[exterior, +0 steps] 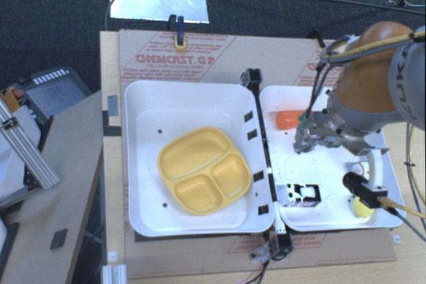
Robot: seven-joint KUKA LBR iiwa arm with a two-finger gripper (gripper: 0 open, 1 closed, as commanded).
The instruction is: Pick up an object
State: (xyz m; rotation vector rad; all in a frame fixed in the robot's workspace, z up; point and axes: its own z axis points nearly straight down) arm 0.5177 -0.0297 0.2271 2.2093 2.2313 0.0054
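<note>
The left bin holds a yellow divided tray, lying flat near its centre. The grey arm reaches over the right bin, and its gripper hangs above the bin floor; whether it is spread or closed cannot be told. An orange object lies just beside the gripper, toward the bin's far side, not between the fingers. A black-and-white object sits near the front wall, a yellow object at the front right.
</note>
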